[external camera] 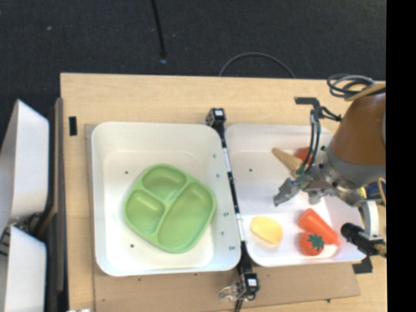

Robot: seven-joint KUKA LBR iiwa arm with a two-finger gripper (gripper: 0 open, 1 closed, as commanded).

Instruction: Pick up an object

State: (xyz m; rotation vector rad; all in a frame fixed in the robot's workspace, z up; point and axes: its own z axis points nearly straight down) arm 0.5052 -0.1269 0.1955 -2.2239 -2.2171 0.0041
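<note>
My gripper hangs low over the middle of the right bin, its fingers spread apart with nothing between them. Just right of and below it lies an orange carrot, and a red strawberry-like toy sits below that at the bin's front edge. A yellow lemon rests at the front left of this bin. Behind the gripper a tan cone lies beside a small red piece, which the arm partly hides.
The left bin holds a green divided plate. The arm's orange band and cables cover the right bin's far right side. Small clamps mark the seam between the bins.
</note>
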